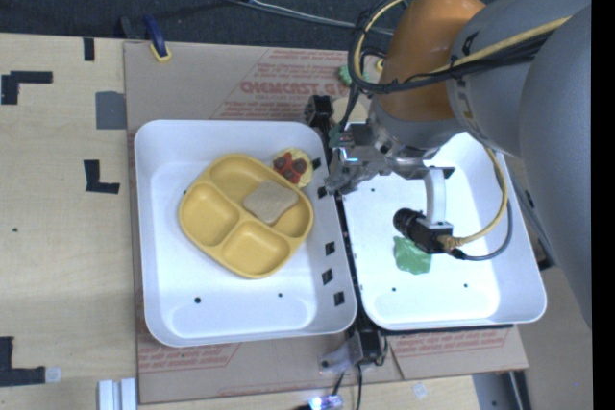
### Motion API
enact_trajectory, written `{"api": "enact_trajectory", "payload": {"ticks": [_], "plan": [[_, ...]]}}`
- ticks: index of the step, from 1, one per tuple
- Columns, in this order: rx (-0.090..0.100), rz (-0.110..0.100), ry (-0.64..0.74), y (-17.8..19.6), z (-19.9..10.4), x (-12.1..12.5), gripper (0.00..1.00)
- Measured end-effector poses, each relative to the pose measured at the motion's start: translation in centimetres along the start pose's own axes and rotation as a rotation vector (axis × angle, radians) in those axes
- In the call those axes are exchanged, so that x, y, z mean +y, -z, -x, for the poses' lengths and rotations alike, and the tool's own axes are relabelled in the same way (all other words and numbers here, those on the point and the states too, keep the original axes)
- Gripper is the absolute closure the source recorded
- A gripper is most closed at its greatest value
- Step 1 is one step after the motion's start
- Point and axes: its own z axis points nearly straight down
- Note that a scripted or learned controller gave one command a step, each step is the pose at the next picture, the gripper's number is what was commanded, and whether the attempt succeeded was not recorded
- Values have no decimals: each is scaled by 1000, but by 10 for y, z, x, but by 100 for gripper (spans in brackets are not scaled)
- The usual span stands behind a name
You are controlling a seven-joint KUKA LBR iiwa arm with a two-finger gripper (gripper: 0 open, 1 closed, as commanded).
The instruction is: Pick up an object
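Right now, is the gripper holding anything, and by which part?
It cannot be told: the gripper is above the wall between the two bins, its tip obscured. The green object lies in the right bin.

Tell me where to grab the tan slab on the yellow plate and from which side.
Pinch it across two opposite edges, coming straight down from above. The tan slab lies flat on the yellow plate, whose raised rim and dividers likely block a sideways approach.
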Motion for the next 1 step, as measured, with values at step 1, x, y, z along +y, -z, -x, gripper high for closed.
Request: {"api": "enact_trajectory", "payload": {"ticks": [1], "plan": [[-1, 0, 0, -10, -52, 2, 100]]}}
